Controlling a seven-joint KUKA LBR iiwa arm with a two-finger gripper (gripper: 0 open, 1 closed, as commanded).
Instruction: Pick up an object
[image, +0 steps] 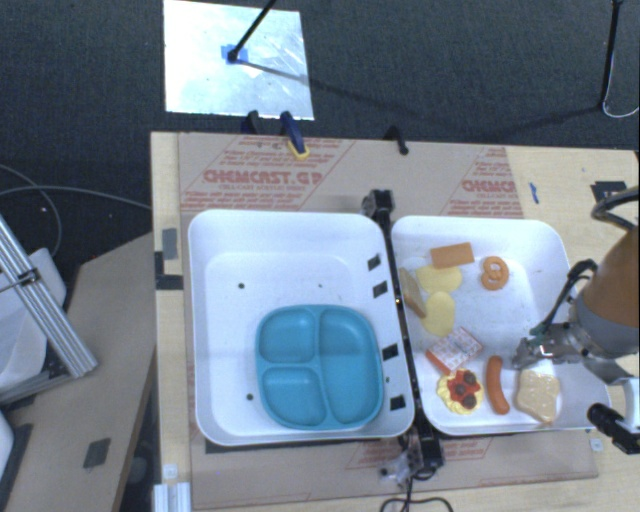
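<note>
At the right bin's (560, 240) lower right corner I see my gripper (535, 350) hanging low over the floor of the bin, the grey wrist and orange band of the arm (605, 300) coming in from the right edge. From this angle the fingers are a dark tangle and I cannot tell whether they are spread or closed, and I see nothing between them. Just below the gripper lies a pale bread slice (537, 393), close enough that it may be touching; I cannot say for sure. Just to its left and slightly below is a red sausage (496, 384), upright in the view, and further left a small pizza (460, 390) with red toppings. Up and left of the gripper sits a pink wafer (457, 349), then two yellow pieces (438, 296) stacked one above the other. Well above the gripper I see an orange block (451, 254) and a small orange ring (494, 272). Far to the left, in the left bin (230, 250), a blue divided plate (320, 366) rests near the lower wall. Both bins sit on a brown cardboard sheet (330, 170) printed with red lettering.
</note>
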